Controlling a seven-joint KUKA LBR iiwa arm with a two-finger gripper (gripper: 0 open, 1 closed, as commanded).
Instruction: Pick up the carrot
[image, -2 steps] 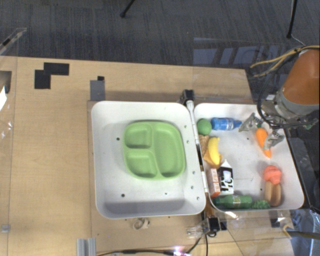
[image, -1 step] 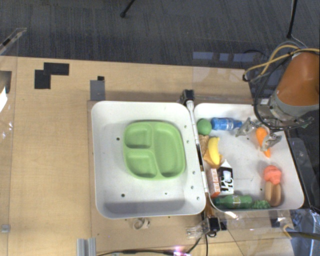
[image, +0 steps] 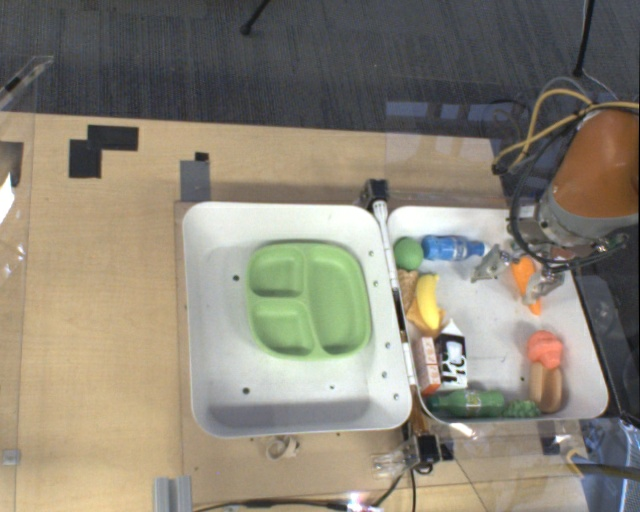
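On the counter (image: 100, 330) sit two bins: the left bin (image: 215, 400) carries a green tray (image: 305, 300), and the right bin (image: 585, 385) is crowded with a bottle (image: 452, 247), a banana (image: 428, 300), a carton (image: 452, 358), a cucumber (image: 470, 403) and a hot dog (image: 546, 372). The arm (image: 598, 170) reaches in from the right over the far right part of that bin, wrist pointing down, with the pincer (image: 518, 268) low above the floor. The carrot (image: 526, 280) lies there, slanting between the two metal fingers (image: 490, 264), which stand partly apart on either side of it; whether they already press it is hard to tell from this height. To do the step well, the jaws should close squarely across the carrot's thick upper part, not its tapering tip, then lift straight up, clear of the bottle and the bin wall.
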